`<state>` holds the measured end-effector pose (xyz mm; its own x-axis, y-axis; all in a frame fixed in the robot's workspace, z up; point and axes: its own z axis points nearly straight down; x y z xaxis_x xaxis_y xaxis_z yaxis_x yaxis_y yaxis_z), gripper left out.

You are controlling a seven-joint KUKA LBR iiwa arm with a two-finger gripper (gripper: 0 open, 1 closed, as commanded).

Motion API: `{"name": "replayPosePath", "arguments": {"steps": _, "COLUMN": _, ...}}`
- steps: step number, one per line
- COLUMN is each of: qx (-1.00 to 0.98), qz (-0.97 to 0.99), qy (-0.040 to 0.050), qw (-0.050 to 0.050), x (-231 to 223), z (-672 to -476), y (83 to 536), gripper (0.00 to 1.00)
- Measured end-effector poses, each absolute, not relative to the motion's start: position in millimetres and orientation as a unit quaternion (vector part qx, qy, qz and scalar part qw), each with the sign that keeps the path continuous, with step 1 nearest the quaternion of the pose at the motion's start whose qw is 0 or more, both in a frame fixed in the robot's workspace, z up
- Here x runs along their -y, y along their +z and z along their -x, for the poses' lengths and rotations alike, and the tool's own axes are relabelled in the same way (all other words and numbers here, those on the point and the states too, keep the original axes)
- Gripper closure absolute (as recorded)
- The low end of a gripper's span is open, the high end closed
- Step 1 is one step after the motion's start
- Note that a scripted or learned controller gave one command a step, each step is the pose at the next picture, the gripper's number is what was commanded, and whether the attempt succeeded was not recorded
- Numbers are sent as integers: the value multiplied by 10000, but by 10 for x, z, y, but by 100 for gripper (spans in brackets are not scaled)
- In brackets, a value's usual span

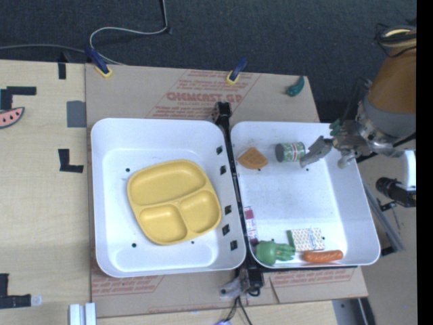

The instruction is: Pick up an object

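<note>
The right bin point(352, 212) holds a small can point(291, 152) lying on its side near the back wall, with an orange wedge-shaped piece point(252, 158) to its left. Along the front wall lie a green toy point(273, 252), a patterned square block point(307, 238) and an orange carrot-like stick point(322, 255). My gripper point(329, 156) hangs over the bin's back right corner, just right of the can. It is open with nothing between its fingers; one grey finger point(313, 154) points toward the can.
The left bin point(108, 181) carries a yellow divided plate point(174, 200). A black clamp point(222, 112) sits where the bins meet at the back. A teal object point(295, 86) lies on the cardboard behind the right bin.
</note>
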<state>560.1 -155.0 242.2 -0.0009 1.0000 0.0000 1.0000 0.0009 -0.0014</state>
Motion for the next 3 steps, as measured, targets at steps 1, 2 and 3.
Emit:
{"name": "replayPosePath", "arguments": {"steps": 1, "qx": 7080, "qz": 7062, "qy": 7, "qw": 15, "x": 837, "z": -5324, "y": 1834, "gripper": 0}}
{"name": "replayPosePath", "arguments": {"steps": 2, "qx": 7076, "qz": 7066, "qy": -13, "qw": -17, "x": 1115, "z": -5679, "y": 864, "gripper": 0}}
{"name": "replayPosePath", "arguments": {"steps": 3, "qx": 7079, "qz": 7063, "qy": -12, "qw": -20, "x": 1028, "z": -6204, "y": 860, "gripper": 0}}
